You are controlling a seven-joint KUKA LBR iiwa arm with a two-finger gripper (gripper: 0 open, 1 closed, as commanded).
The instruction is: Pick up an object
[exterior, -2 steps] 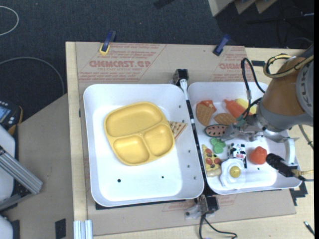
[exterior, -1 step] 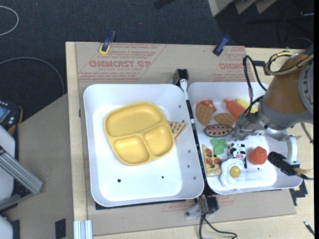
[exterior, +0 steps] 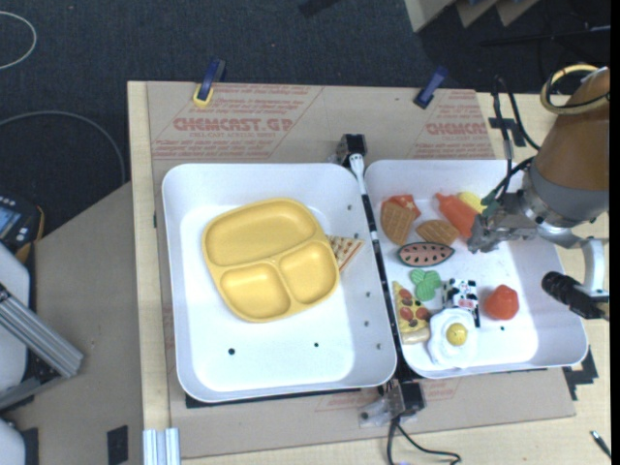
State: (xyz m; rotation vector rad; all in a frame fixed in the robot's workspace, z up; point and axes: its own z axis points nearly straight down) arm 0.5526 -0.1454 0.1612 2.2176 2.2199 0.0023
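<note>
Your end effector sits low beside the orange carrot in the right bin, seemingly lining up; grip state: cannot tell.

The arm is running off the right edge. The gripper is blurring into dark clutter. The plate is hiding part of a waffle.

Dark carpet floor surrounds a cardboard-covered bench; cables lie across the floor at left.
</note>
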